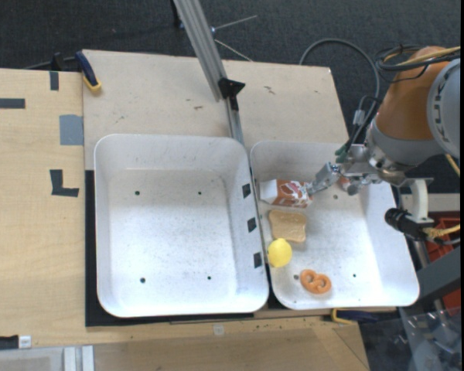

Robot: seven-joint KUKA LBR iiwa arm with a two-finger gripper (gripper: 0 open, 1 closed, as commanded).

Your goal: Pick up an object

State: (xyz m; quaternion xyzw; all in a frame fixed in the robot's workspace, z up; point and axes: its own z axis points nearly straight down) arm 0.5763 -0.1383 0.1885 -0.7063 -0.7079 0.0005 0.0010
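- White plastic forms the two shallow bins, set side by side on the table [294, 99]; the left bin [170, 153] occupies the centre of the frame and the right bin [371, 284] sits right of centre.
- Right bin contents lie along its left wall: a red-and-white packet [288, 192] uppermost, a slice of toast [288, 225] just below it, a yellow lemon-like fruit [279, 252] against the wall, and an orange pretzel [315, 282] nearest the lower rim.
- Grouping in one bin probably keeps every candidate within the arm's reach from the right of the frame.
- End effector [325, 178] sits low in the upper part of the right bin, its tip at the right end of the packet; whether it is released or clenched cannot be told.
- Judged from this position, the packet is the likely target; nothing is seen gripped.
- Grey arm with orange band [414, 91] fills the upper right of the frame.
- An aluminium rail [205, 41] slants from the top centre toward the bins.
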